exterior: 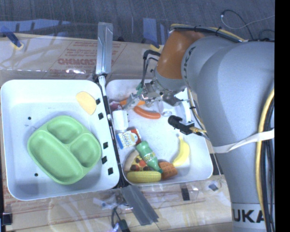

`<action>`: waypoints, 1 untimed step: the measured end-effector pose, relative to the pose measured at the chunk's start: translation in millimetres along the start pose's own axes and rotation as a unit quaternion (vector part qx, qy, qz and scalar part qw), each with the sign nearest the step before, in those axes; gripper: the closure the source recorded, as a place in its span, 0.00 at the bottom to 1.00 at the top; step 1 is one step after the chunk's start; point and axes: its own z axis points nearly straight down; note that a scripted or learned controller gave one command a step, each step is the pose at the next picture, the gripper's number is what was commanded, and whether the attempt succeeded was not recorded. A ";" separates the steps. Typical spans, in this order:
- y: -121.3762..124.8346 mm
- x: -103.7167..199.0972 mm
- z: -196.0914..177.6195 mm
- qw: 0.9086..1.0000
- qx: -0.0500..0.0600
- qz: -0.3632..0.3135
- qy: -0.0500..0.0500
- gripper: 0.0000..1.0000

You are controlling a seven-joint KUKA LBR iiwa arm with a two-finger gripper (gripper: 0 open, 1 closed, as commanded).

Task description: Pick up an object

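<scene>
My gripper [143, 94] hangs low over the back part of the right bin [201, 162], under the grey arm and its orange band [176, 54]. Just below and right of it lies an orange sausage [147, 112]. A small red-orange piece [122, 102] lies to its left. A white bottle [119, 119] stands along the bin's left wall, with a printed packet [127, 138] below it. Toward the front lie a green bottle [148, 155], a pizza slice [134, 162], a corn cob [143, 176], an orange item [168, 169] and a banana [182, 153].
The left bin [19, 95] holds a green divided plate [64, 148] and a yellow piece [86, 102] near its back right corner. A black divider with clips [108, 129] separates the bins. The arm's bulk covers the right bin's right side.
</scene>
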 end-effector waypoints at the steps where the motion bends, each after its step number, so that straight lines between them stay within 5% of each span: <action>1: -39.0 -43.3 -0.6 0.999 -0.001 -0.034 0.000 0.00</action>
